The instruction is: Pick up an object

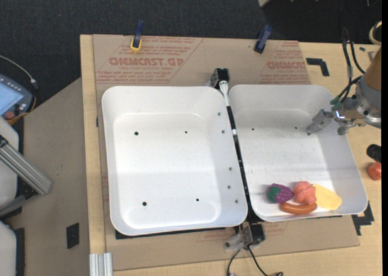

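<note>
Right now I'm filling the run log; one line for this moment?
gripper: above right bin, far side | toys: near corner, ungrasped | left bin

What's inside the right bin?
In the right bin, four toys cluster at its near corner: a purple one, a pink one, a yellow one, an orange sausage. Overlaps hide parts of them.

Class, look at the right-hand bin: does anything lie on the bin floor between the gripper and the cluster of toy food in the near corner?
Nothing visible does. The gripper sits at the far right side of the right bin, and the toy food cluster lies in its near corner. Bare white floor runs between them.
</note>
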Motion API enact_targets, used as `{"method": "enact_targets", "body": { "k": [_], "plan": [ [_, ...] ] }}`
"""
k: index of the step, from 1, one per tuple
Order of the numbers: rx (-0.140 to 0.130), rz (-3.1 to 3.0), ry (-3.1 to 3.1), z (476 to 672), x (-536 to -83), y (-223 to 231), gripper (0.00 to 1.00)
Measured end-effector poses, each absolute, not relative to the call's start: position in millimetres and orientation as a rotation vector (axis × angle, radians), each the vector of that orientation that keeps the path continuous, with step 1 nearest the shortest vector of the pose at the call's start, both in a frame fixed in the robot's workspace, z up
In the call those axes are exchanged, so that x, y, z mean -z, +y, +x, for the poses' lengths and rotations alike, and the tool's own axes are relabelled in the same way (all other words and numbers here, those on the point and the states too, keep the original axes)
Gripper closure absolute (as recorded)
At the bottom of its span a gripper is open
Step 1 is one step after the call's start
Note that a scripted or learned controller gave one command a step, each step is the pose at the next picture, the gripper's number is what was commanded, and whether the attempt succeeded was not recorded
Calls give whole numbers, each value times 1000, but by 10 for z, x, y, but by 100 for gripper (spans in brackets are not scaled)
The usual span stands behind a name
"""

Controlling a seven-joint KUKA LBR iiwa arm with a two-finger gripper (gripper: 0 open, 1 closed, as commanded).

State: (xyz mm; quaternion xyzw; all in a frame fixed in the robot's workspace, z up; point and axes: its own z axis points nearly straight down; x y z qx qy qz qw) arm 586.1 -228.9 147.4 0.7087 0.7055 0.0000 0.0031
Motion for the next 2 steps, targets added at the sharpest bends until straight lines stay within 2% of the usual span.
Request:
{"method": "enact_targets", "body": {
  "k": [1, 2],
  "plan": [
    [-2, 2221, 2214, 5291, -2564, -2249, 0],
    [-1, 2218, 2218, 5319, -2615, -2244, 100]
  ]
}}
